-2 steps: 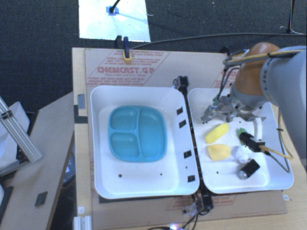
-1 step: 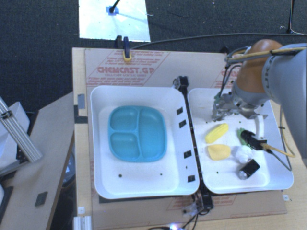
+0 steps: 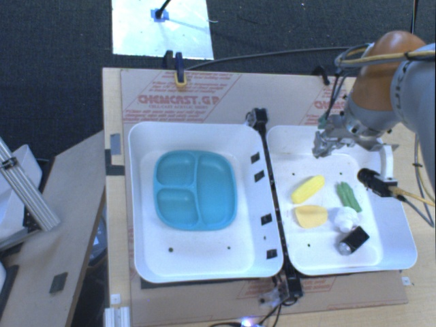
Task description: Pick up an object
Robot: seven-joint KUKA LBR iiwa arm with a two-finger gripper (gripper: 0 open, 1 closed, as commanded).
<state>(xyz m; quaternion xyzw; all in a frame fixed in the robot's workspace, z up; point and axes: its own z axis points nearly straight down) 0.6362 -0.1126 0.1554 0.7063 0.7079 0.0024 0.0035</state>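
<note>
A blue divided plate (image 3: 196,189) lies mid-floor in the left bin (image 3: 146,264), a clamp (image 3: 179,69) grips the bench's (image 3: 204,90) far edge, and a pale sheet (image 3: 161,19) lies beyond it.

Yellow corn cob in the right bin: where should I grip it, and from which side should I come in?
Grip the yellow corn cob across its middle, coming straight down from above. It lies flat on the right bin floor, long axis slanting up to the right, so close the fingers across the narrow width. It has open floor on its upper-left side; the yellow piece sits close below, so stay centred. The gripper is above and right of it.
</note>
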